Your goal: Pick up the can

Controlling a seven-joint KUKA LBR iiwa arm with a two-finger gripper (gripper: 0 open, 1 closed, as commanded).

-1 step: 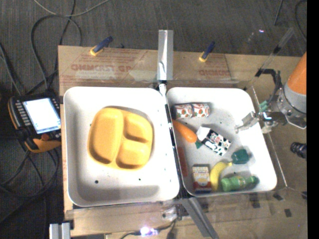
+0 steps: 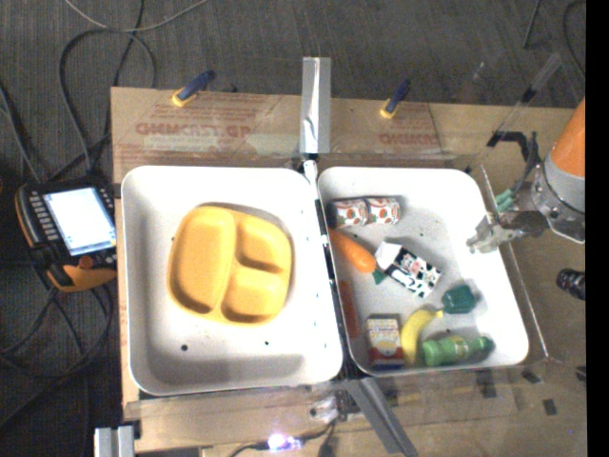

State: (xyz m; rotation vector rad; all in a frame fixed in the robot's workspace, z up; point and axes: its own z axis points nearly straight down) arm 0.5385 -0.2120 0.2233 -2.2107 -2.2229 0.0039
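I read the can as light, rigid, slick; it lies on its side at the right bin back, so grip across mid-body. Gripper is at the bin's right edge, nothing held; fingers open/closed: cannot tell.

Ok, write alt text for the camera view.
A grey two-finger gripper hovers at the right bin's right edge, away from the green cylindrical can lying near the bin's front beside a yellow banana. The left bin holds a yellow compartment tray.

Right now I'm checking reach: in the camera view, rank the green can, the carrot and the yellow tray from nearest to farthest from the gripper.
1. Green can, front of the right bin, below the gripper.
2. Carrot, at that bin's left side.
3. Yellow tray, in the left bin.
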